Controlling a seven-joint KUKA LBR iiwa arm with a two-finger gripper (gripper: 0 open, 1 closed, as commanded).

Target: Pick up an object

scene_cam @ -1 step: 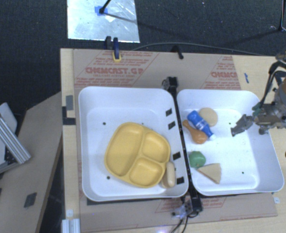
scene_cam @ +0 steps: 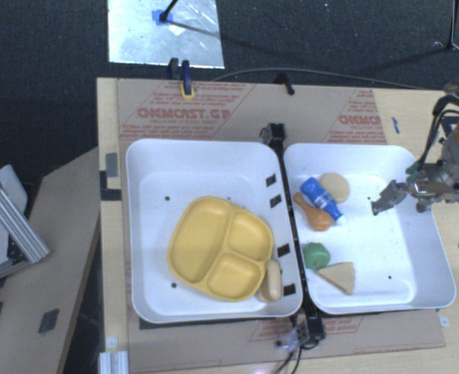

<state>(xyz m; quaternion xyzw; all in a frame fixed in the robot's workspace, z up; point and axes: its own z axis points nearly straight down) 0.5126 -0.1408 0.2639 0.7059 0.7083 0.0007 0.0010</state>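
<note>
Two shallow white bins sit side by side on the bench. The left bin [scene_cam: 147, 209] carries a yellow divided plate [scene_cam: 221, 248] with three compartments, and a small tan bread roll [scene_cam: 273, 280] lies just beside the plate's lower right edge, touching it or nearly so.

The right bin [scene_cam: 424, 263] carries the small items, all grouped toward its left side. A blue bottle [scene_cam: 321, 198] with a white cap lies tilted across an orange carrot-like piece [scene_cam: 313, 213], and a round beige piece [scene_cam: 335, 185] rests just behind the bottle. Lower down, a green lump [scene_cam: 316, 255] sits near the bin's left wall, with a tan wedge [scene_cam: 339, 276] just beside it toward the front.

The arm comes in from the right, and its gripper [scene_cam: 386, 199] hangs over the right bin's upper right part, well apart from the bottle and the other items. Nothing is between its fingers. The dark fingertips look slightly spread, though the view is too coarse there to tell for sure.
</note>
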